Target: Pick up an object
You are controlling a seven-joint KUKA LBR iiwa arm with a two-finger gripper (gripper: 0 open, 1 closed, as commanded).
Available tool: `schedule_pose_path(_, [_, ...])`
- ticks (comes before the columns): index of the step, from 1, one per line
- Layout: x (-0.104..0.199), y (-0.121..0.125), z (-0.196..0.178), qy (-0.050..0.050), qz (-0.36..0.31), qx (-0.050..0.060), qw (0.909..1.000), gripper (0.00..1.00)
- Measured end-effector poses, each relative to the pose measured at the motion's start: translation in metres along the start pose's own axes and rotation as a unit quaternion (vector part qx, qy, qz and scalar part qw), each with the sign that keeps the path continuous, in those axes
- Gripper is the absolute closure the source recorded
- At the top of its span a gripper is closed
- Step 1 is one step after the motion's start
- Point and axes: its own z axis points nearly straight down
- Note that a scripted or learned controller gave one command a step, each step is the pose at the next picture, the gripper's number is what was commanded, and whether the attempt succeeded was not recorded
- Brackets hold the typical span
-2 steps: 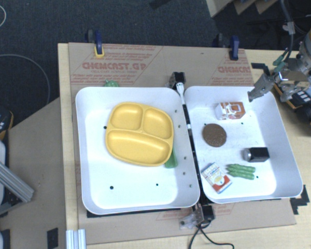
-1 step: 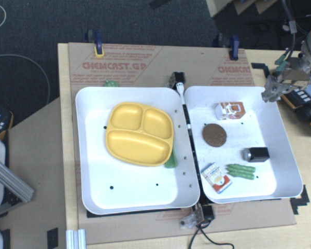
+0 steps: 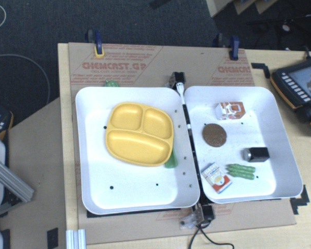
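Note:
The right bin (image 3: 280,139) holds several small objects. A white and orange carton (image 3: 230,110) lies near its back. In front of it sits a brown round cookie (image 3: 214,135). A small black block (image 3: 256,154) rests toward the right side. Green pea pods (image 3: 241,171) lie near the front, next to a white and orange packet (image 3: 216,177). The left bin (image 3: 93,165) holds a yellow divided plate (image 3: 139,134), with a green item (image 3: 171,160) peeking out from under the plate's right edge.
A black clip (image 3: 177,79) sits at the back where the two bins meet. Blue clamps (image 3: 97,41) (image 3: 234,46) hold the cardboard sheet at its far edge. A yellow and black pendant (image 3: 296,86) lies off the bench's right side.

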Motion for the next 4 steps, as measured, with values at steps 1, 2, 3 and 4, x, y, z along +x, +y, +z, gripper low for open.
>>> schedule_pose_path(1, [-0.003, -0.042, -0.024, 0.002, -0.002, 0.002, 1.0, 1.0])
schedule_pose_path(2, [0.035, -0.058, -0.06, 0.002, -0.005, 0.001, 1.0, 1.0])
schedule_pose_path(3, [0.088, -0.064, -0.087, 0.003, -0.007, 0.001, 1.0, 1.0])
schedule_pose_path(4, [0.123, -0.035, -0.128, 0.003, -0.006, 0.001, 1.0, 1.0])
